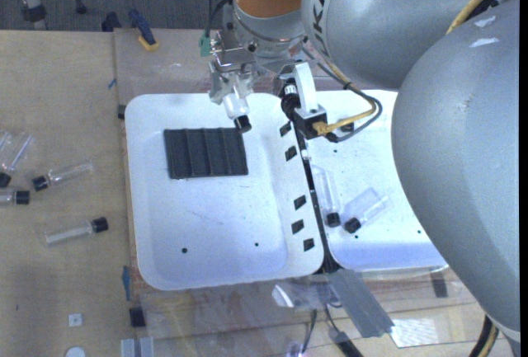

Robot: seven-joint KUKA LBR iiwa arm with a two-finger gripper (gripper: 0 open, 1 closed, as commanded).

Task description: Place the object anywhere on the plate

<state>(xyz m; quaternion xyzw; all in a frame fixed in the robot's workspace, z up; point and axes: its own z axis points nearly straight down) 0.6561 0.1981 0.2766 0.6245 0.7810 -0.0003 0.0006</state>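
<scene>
arm point(429, 100): reaching in from right | gripper point(264, 112): pointing down | fingers point(241, 121): spread apart

One fixed camera looks down at a slant on both bins point(148, 265); the arm point(429, 34) crowds its right.

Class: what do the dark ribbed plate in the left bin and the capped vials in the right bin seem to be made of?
Plate: probably matte black plastic or rubber; it looks dull, with moulded parallel ridges and no glare. Vials: clear plastic or glass, which one is uncertain; the white bin shows through them, and their caps are black.
</scene>
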